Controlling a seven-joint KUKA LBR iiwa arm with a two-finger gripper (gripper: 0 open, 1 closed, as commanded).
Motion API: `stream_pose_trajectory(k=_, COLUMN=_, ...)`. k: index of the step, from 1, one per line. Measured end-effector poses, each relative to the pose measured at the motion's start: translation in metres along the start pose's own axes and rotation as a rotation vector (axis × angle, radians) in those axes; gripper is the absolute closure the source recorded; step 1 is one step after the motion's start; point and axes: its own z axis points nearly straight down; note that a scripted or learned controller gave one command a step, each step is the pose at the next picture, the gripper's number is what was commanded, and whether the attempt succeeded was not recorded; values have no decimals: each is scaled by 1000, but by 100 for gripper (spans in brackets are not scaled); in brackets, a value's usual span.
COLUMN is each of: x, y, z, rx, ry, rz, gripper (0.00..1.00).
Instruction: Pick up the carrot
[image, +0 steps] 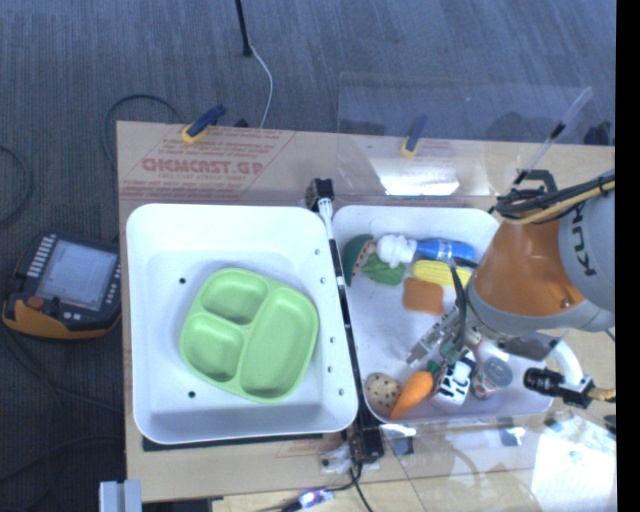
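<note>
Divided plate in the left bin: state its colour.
Light green; the divided plate shows clearly in the camera view.

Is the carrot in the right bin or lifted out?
In. The carrot lies on the right bin's floor near its front wall, beside the gripper.

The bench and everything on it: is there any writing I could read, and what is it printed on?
"CHEMCAST GP", red and blurred, my best reading: on the brown board under the bins.
"KU", cut off at the edge: on the grey arm.
Screen of the handheld pendant on the floor: too small to read.
Black-and-white tag by the carrot: unreadable.
</note>
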Motion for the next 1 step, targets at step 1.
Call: stream_pose_trajectory(k=1, x=0, y=0, z=0, rx=1, ry=1, rz=0, gripper=0)
